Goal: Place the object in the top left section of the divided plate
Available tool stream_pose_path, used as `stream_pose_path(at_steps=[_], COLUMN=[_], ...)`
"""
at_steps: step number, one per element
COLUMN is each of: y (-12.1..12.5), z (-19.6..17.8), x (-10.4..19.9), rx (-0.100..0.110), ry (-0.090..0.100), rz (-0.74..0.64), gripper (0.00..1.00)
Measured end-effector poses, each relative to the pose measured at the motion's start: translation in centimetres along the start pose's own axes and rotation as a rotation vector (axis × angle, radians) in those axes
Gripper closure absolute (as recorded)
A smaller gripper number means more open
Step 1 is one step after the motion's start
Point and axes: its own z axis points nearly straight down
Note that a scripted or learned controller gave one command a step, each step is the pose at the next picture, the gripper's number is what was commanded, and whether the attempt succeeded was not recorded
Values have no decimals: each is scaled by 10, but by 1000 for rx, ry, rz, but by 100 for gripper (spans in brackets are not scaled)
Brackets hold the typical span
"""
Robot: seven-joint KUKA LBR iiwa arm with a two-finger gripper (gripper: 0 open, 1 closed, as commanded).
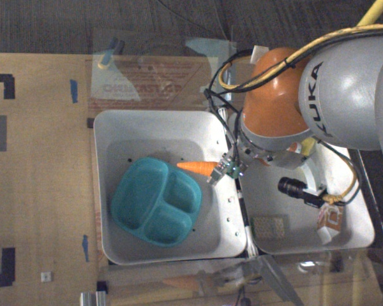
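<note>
Gripping the carrot [198,167] by its thick end, the hand [225,169] hovers at the teal divided plate [156,201]'s upper right rim; placing remains undone.

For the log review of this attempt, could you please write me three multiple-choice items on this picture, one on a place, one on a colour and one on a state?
1. Where does the divided plate lie?
A. In the left bin
B. In the right bin
C. On the brown bench outside both bins

2. What colour is the divided plate?
A. White
B. Teal
C. Red

3. How does the orange carrot stand to the plate and the pincer?
A. It lies flat in the plate's lower section
B. It is at the pincer's tip, over the plate's upper right rim
C. It lies in the right bin

Key: 1 A, the plate sits inside the left bin's walls. 2 B, it is plainly teal. 3 B, the carrot's thick end meets the pincer and its point reaches over the rim.
</note>
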Motion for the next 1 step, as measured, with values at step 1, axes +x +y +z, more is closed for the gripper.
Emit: stream_pose_path(at_steps=[1], y=[0], z=[0], x=[0], rx=[0], ry=[0], rz=[1], gripper=[0])
